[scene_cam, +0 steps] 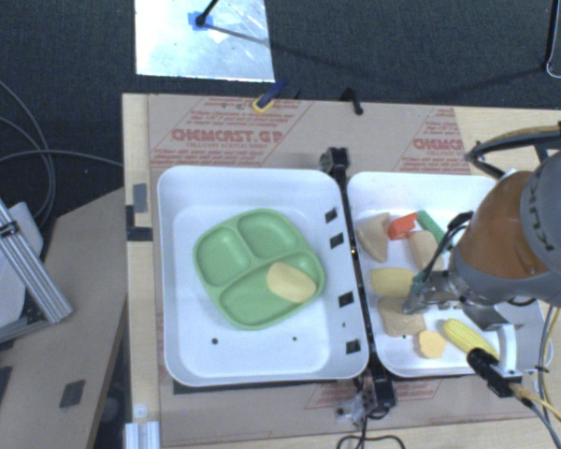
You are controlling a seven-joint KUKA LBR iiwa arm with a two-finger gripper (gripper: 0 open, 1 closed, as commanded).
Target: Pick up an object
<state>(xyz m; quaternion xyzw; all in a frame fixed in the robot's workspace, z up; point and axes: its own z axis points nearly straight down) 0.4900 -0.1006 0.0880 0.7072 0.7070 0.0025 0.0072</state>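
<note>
White plastic bins sit side by side on a bench covered with printed brown cardboard (234,129). The left bin (182,251) holds a green divided plate (234,251), and a pale yellow piece (292,282) lies in the plate's lower right compartment, partly over the rim toward the right bin (388,358).

The right bin holds a scatter of small food-like things. A beige wedge (373,237) lies near the bin's left wall, with an orange-red piece (402,224) and a green stick (429,224) just beside it at upper right. A tan piece (422,248) sits below those. A yellow lump (390,281) lies near the middle left, and a flat tan slab (399,321) lies below it. A small yellow-orange round (432,344) rests near the front wall, beside a yellow corn cob (467,336) lying at a slant.

The arm (514,237) comes in from the right, its orange band over the right half of the bin. The gripper (419,297) points down and left, low over the bin between the lump and the slab, touching or nearly touching the slab's upper edge. Whether its fingers are spread or closed cannot be told, and nothing can be seen held between them. Black cables run along the arm toward the gripper.
</note>
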